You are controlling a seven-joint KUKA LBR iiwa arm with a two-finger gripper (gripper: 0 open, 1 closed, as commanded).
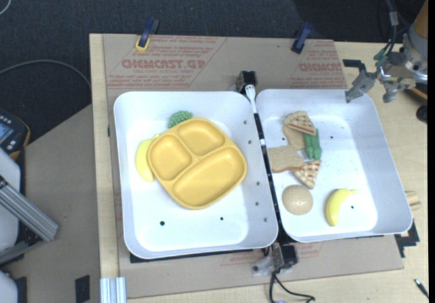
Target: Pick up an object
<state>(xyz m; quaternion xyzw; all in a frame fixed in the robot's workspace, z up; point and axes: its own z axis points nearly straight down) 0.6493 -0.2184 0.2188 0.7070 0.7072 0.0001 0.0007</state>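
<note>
Hovering wide open and empty-fingered, gripper (372, 88) over the right bin's (380, 138) far corner, well apart from banana (339, 205).

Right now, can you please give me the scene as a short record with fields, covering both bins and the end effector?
left bin: yellow divided plate, lying over a yellow piece and a green piece
right bin: two sandwich wedges, green piece, bread slice, round bun, yellow banana-like piece
end effector: above the right bin's far right corner, fingers spread, nothing between them
task state: nothing picked up yet
</note>
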